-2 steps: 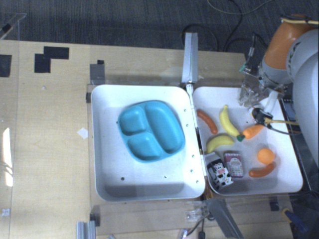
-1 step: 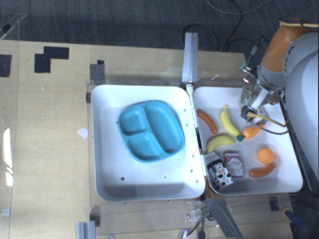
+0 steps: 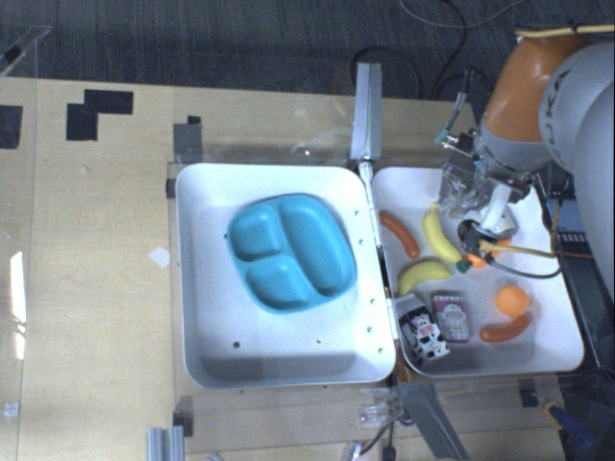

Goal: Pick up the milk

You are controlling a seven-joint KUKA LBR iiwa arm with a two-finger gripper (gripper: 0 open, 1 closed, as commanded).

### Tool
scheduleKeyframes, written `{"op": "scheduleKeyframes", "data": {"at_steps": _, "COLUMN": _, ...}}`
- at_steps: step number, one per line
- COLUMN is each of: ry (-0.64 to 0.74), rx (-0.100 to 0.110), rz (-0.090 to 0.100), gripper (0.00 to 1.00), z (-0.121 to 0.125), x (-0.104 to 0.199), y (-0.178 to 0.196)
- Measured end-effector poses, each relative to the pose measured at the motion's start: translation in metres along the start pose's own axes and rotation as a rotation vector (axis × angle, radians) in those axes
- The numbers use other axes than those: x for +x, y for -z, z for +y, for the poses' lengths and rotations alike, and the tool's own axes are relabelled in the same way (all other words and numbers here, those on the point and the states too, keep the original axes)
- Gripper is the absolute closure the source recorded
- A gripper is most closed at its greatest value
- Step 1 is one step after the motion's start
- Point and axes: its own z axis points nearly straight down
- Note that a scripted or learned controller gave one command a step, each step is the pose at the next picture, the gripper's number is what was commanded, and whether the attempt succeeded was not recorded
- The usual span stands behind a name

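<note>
Two white bins side by side: blue divided plate (image 3: 291, 251) in left bin (image 3: 197, 286); milk carton (image 3: 424, 334) lying at 7 o'clock corner of right bin (image 3: 567, 349), beside pink carton (image 3: 451, 316); gripper (image 3: 466, 200) hovering at 12 o'clock above bananas (image 3: 435, 248), well apart from milk; claw state impossible to tell

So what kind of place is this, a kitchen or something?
More likely a robot test lab. A big grey arm reaches over two white bins on a wooden bench, with toy food such as a banana and loose cables on the carpet.
</note>
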Motion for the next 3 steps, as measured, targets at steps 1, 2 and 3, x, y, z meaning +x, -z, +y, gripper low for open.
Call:
{"op": "scheduleKeyframes", "data": {"at_steps": 1, "ry": -0.29, "rx": -0.001, "rz": 0.0, "gripper": 1.0, "z": 0.04, "x": 0.018, "y": 0.0}}
{"op": "scheduleKeyframes", "data": {"at_steps": 2, "ry": -0.053, "rx": -0.001, "rz": -0.001, "gripper": 1.0, "z": 0.063, "x": -0.059, "y": -0.06}}
{"op": "scheduleKeyframes", "data": {"at_steps": 3, "ry": -0.354, "rx": 0.003, "rz": -0.001, "gripper": 1.0, "z": 0.033, "x": -0.039, "y": -0.071}}
